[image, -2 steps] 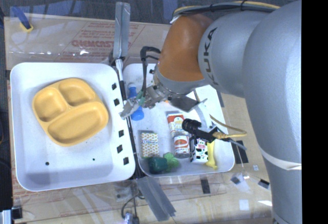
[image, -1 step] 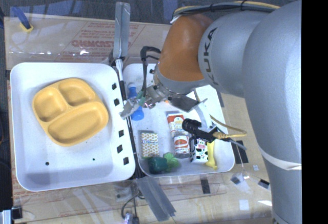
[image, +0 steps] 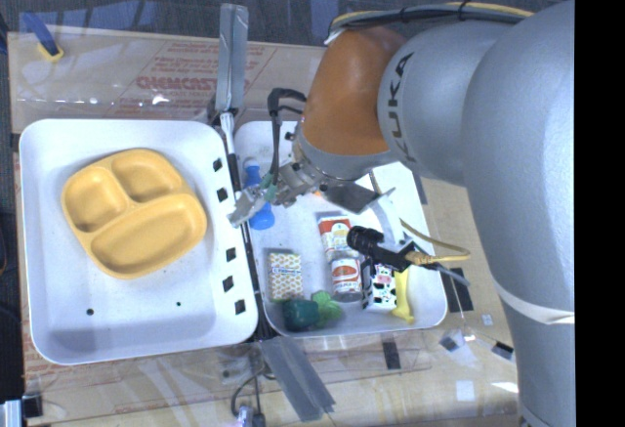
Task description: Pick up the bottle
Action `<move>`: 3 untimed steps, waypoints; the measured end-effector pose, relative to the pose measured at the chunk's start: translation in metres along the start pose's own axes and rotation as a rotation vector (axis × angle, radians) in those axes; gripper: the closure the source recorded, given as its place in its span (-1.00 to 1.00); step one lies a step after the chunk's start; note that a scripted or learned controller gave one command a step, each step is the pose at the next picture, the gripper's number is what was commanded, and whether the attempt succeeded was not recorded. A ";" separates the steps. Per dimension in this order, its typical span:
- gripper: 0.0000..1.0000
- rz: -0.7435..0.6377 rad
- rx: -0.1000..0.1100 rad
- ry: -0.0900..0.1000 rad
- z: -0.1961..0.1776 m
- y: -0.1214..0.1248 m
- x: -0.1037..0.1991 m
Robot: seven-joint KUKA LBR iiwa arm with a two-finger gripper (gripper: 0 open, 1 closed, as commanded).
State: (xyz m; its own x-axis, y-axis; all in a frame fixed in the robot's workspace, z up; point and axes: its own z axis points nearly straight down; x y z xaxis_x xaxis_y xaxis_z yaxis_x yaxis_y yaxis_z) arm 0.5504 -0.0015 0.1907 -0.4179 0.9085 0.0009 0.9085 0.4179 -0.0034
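Observation:
My gripper (image: 256,198) is low in the right bin (image: 430,318), against its left wall. A small clear bottle with blue parts (image: 262,217) lies right at the gripper's tip, partly hidden by it. I cannot tell whether the bottle is held or only touched. The big grey arm with its orange band (image: 352,93) covers the bin's far and right parts.
Nearer in the right bin lie a patterned small box (image: 284,275), a green lump (image: 311,311), a red-labelled carton (image: 335,232), a can (image: 344,277), a cow-patterned toy (image: 383,288) and a yellow piece (image: 401,303). The left bin (image: 59,327) holds a yellow divided plate (image: 132,210).

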 end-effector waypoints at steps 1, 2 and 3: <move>-1.00 0.000 0.000 0.000 0.000 0.000 0.000; -1.00 0.000 0.000 0.000 0.000 0.000 0.000; -1.00 0.000 0.000 0.000 0.000 0.000 0.000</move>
State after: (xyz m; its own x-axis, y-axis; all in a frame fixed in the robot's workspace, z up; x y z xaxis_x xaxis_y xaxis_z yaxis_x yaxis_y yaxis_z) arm 0.5504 -0.0015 0.1907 -0.4179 0.9085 0.0009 0.9085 0.4179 -0.0034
